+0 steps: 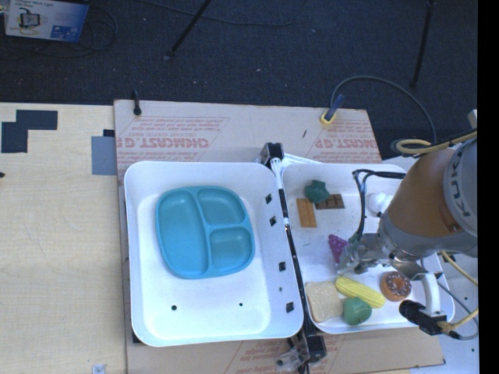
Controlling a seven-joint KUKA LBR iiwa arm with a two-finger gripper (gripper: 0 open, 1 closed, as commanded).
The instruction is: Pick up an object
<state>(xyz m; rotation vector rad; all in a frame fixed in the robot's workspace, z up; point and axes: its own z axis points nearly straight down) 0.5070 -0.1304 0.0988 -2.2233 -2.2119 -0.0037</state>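
Purple toy (337, 247) just beside my gripper (352, 260) in right bin (366, 327); likely target. Jaw state blurred, cannot tell; nothing visibly held.

A divided plate (206, 231) lay in the left bin (144, 302). In the right bin (296, 179), the corn (359, 291) rested beside what seemed a bread slice (323, 301).

Crowded right bin (343, 327), roomier left bin (140, 209)
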